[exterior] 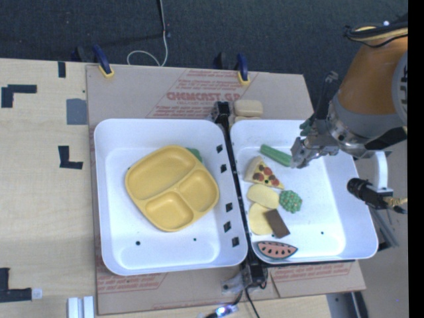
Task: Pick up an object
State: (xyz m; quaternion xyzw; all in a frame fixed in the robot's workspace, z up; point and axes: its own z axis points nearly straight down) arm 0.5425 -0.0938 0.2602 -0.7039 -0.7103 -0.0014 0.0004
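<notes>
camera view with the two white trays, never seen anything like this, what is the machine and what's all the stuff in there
It is one picture, taken by a camera fixed above a bench and looking down at a slant. The big grey and orange shape on the right is a robot arm; its small two-finger gripper hangs over the right shallow white bin, close to a green stick-shaped toy.

That bin holds toy food: a pizza slice, pale yellow pieces, a bumpy green piece, a brown block, and a watermelon slice on the near rim.

The left white bin holds a yellow divided plate.

I see nothing between the fingers, so nothing looks picked up yet.
</notes>
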